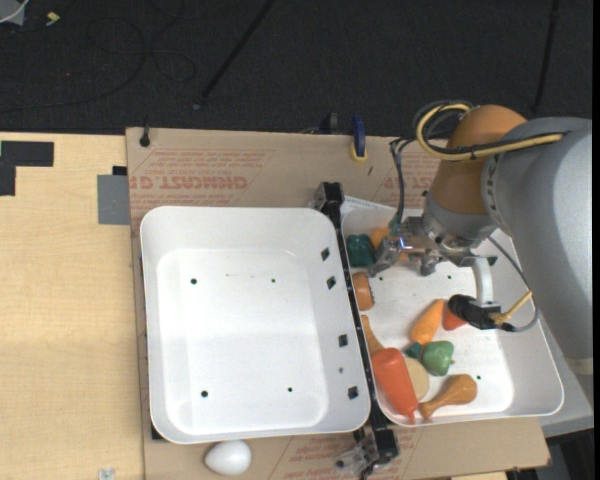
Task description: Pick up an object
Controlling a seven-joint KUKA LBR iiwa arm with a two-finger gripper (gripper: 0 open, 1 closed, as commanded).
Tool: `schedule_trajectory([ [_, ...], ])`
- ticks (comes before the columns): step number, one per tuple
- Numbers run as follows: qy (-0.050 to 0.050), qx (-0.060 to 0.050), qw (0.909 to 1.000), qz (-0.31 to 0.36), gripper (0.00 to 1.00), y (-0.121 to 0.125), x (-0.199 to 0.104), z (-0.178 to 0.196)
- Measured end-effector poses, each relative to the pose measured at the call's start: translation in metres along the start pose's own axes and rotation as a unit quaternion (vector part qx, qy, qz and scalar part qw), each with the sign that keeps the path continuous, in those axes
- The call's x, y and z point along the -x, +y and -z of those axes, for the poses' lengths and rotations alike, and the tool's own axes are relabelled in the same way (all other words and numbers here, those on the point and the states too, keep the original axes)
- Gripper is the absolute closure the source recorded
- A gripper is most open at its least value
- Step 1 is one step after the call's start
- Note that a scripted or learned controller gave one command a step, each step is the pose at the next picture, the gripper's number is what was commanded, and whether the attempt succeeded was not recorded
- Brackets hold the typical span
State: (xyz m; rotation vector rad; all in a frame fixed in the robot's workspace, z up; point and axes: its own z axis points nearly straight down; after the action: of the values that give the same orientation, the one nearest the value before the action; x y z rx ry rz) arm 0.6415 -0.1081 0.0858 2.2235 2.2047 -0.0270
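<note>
Gripper (412, 256) hangs low in the right bin (540, 393) beside a green toy (360, 250)

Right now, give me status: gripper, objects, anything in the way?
Gripper low at right bin's far end, fingers unclear. Nothing seen held. Toy food loose: red pepper, green piece, orange carrot. Nothing blocking.

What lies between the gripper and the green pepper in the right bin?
In the camera view, a small orange carrot lies between the gripper and the green pepper.
</note>
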Motion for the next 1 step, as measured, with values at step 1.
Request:
schedule_trajectory([
  [1, 0.000, 0.000, 1.0000, 0.000, 0.00, -0.0001, -0.0002, 0.0002],
])
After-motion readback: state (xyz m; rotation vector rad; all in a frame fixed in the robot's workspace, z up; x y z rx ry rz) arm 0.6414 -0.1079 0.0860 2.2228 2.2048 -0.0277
